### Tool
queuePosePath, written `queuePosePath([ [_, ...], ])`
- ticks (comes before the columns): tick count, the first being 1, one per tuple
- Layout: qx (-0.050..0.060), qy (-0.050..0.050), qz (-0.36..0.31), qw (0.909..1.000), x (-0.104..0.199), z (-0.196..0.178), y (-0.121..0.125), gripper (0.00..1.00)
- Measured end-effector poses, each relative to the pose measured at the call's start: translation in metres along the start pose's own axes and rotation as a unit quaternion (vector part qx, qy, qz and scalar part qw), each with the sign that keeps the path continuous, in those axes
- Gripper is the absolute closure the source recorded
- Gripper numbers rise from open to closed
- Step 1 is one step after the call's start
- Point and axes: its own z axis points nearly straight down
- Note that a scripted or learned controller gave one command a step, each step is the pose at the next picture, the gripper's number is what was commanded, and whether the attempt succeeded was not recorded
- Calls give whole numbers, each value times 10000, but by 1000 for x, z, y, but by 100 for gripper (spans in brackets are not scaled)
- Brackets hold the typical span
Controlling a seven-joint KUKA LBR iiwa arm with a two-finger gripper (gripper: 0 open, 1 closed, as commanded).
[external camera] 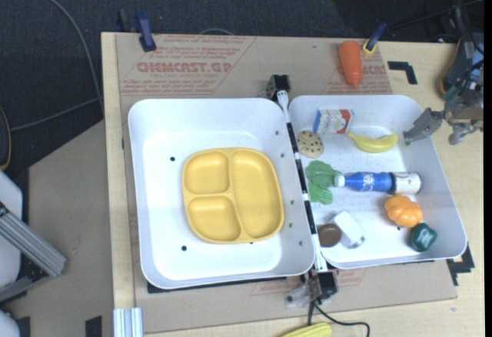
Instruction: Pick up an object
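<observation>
The right bin holds several small objects. A small carton and a cookie lie at its back left, with a banana beside them. A green leafy toy and a blue bottle lie across the middle. An orange fruit, a dark green piece, a white cup and a brown disc sit near the front. My gripper hovers over the bin's back right rim, open, with nothing between its fingers, to the right of the banana.
The left bin holds a yellow divided plate. An orange carrot lies on the bench behind the right bin, next to a blue clamp. Another clamp sits at the back left.
</observation>
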Motion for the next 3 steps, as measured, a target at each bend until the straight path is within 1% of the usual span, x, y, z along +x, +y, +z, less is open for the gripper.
queuePosePath([
  [1,-5,0,-2,10000,-5,175,27,0],
  [2,-5,6,-6,10000,44,175,78,0],
  [3,141,35,-21,9999,34,178,108,0],
])
